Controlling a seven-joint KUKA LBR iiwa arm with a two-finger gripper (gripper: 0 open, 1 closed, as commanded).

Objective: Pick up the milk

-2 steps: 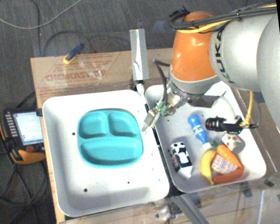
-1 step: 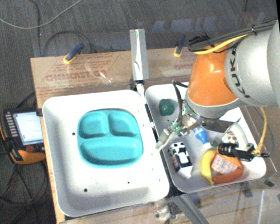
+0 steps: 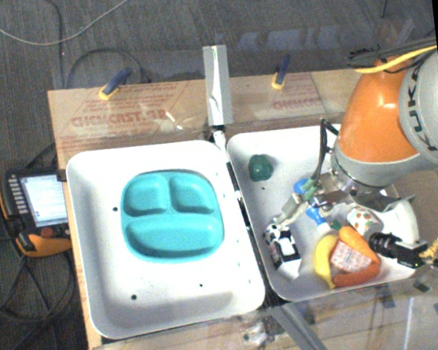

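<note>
In the right bin [image 3: 247, 206], a small white and blue item that looks like the milk [image 3: 314, 212] lies near the middle, partly covered by the arm's wrist parts. My gripper [image 3: 281, 243] hangs low over the bin's left side, just left of that item, close to the bin floor. The grey arm with its orange band [image 3: 379, 123] reaches in from the right and hides the bin's right part.
A yellow banana [image 3: 322, 259] and an orange wedge-shaped item [image 3: 352, 261] lie at the right bin's front. A dark green round object [image 3: 260, 167] sits at its back left. The left bin [image 3: 93, 249] holds a teal divided plate [image 3: 172, 216].
</note>
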